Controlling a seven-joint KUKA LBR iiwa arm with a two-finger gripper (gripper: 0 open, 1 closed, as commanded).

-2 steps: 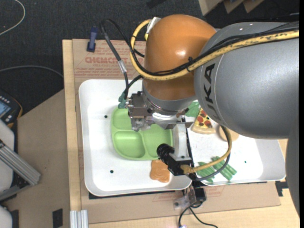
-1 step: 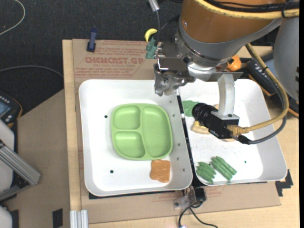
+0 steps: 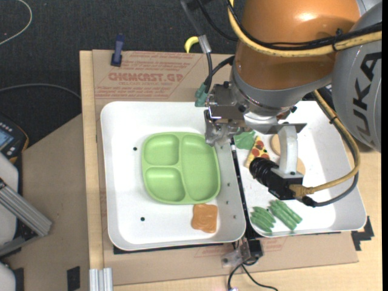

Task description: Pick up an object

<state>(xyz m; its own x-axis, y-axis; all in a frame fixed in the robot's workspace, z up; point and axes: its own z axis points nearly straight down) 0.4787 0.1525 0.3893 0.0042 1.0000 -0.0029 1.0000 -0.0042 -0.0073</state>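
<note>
Overhead, the arm (image 3: 297, 47) above the right bin (image 3: 339, 217), green beans (image 3: 276, 216) nearby.

The arm (image 3: 303, 47) runs off the top and right edges and covers much of the right bin (image 3: 339, 217), so the bin's far part is hidden. Beneath the wrist a green piece (image 3: 245, 140) and a patterned item (image 3: 258, 147) peek out (too covered to name). A dark device (image 3: 11, 139) is cut by the left edge. The counter (image 3: 151, 71) bears red lettering, partly illegible.
</note>
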